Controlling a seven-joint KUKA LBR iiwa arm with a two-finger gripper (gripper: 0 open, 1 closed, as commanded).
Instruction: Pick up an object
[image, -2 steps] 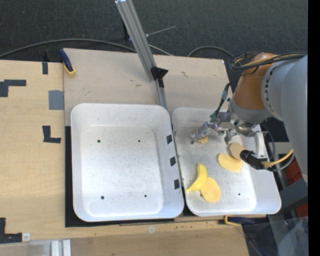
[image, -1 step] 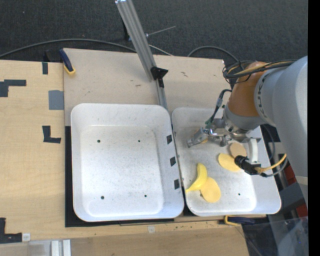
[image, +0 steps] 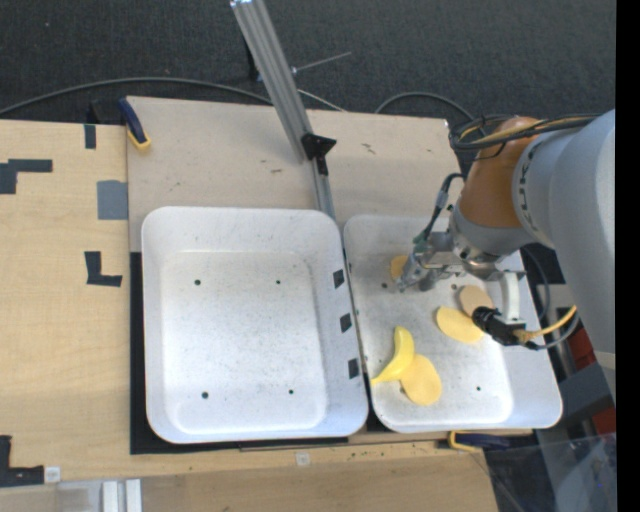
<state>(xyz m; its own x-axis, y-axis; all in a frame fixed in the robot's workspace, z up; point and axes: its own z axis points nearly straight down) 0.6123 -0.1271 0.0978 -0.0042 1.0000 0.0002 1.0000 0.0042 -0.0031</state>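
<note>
The gripper (image: 412, 275) is seen low over the upper part of the right bin (image: 530, 405), just beside a small yellow piece (image: 399, 266) that lies partly hidden at its left; whether anything is gripped cannot be told from this slant. Three more yellow objects are spread in the same bin: a flat oval (image: 458, 325) under the wrist, a curved piece (image: 396, 357) near the bin's left wall, and a rounded piece (image: 423, 381) touching it. The left bin (image: 160, 235) is set alongside.

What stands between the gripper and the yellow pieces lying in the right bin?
Nothing visible does. The gripper is low over the right white bin, beside a small yellow piece. The other flat yellow pieces lie uncovered nearby.
</note>
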